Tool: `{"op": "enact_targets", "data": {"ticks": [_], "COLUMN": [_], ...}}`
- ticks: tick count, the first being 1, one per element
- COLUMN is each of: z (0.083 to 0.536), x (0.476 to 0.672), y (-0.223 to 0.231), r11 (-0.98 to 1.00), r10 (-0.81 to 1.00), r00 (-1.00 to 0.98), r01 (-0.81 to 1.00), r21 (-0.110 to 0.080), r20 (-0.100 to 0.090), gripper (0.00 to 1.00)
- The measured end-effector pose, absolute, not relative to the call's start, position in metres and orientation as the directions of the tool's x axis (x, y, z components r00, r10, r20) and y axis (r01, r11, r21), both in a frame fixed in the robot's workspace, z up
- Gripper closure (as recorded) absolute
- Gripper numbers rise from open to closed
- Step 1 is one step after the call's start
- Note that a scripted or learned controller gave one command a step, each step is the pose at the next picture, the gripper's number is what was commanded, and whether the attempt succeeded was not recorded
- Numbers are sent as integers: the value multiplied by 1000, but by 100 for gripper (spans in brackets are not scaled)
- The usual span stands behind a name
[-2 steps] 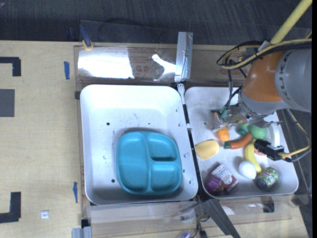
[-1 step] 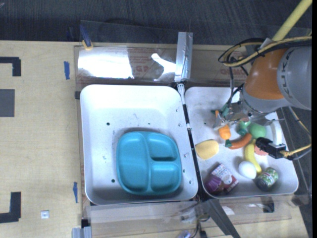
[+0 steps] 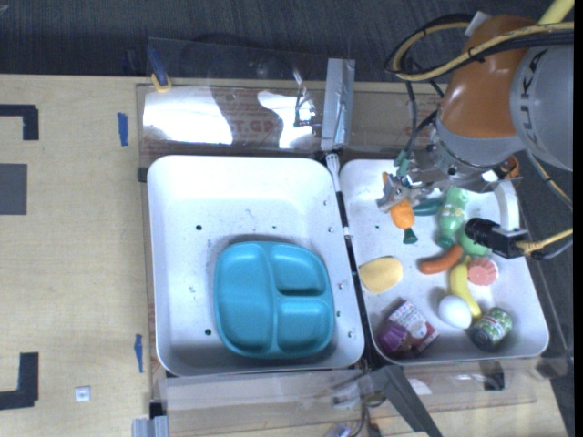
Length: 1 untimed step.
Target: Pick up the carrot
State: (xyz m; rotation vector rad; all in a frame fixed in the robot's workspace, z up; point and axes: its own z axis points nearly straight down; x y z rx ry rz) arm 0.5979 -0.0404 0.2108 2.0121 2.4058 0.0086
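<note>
Gripper (image 3: 401,188) just above the carrot (image 3: 402,214), finger state unclear, green vegetable (image 3: 451,218) at its right, sausage (image 3: 441,261) below

Bright overhead light; strong glare on the clear panel (image 3: 228,116) behind the bins; image slightly soft.

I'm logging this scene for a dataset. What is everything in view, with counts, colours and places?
Bins: 2, white, side by side on the bench.
Divided tray: 1, blue, left bin.
Carrot: 1, orange, right bin, top, under the hand.
Potato: 1, pale yellow, right bin, left side.
Sausage: 1, orange-red, centre.
Banana: 1, yellow.
Egg: 1, white.
Packet: 1, purple, bottom.
Can: 1, dark green, bottom right.
Hand: 1, grey, over the carrot.
</note>
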Motion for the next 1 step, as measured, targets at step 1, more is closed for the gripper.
{"op": "enact_targets", "data": {"ticks": [1], "z": [202], "x": [584], "y": [-24], "r11": [40], "r10": [999], "r00": [-40], "r01": [999], "r21": [-4], "r20": [2], "gripper": [100]}}
